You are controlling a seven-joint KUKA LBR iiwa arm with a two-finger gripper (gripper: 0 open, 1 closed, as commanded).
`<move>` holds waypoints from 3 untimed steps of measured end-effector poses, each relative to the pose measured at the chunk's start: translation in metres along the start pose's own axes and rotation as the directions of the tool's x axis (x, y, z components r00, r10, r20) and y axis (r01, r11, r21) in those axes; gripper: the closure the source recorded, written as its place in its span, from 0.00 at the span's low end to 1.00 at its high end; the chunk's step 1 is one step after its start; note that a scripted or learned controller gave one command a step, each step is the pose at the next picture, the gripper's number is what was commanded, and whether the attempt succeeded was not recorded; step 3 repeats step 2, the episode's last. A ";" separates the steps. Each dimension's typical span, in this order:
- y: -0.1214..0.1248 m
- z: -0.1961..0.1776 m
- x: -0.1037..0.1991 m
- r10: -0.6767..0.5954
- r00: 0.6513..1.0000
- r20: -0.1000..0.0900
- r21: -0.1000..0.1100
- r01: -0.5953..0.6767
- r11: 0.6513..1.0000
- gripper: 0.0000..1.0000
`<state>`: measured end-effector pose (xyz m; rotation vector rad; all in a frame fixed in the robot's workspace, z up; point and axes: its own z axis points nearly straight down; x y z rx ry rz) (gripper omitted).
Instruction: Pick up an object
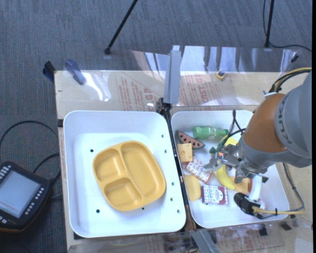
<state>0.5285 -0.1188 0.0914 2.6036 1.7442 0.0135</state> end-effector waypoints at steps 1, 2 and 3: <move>0.000 -0.007 0.000 0.003 1.000 -0.003 0.008 -0.003 1.000 1.00; -0.002 -0.093 0.065 -0.161 0.987 0.001 0.016 0.161 0.987 1.00; -0.002 -0.093 0.065 -0.161 0.987 0.001 0.016 0.161 0.987 1.00</move>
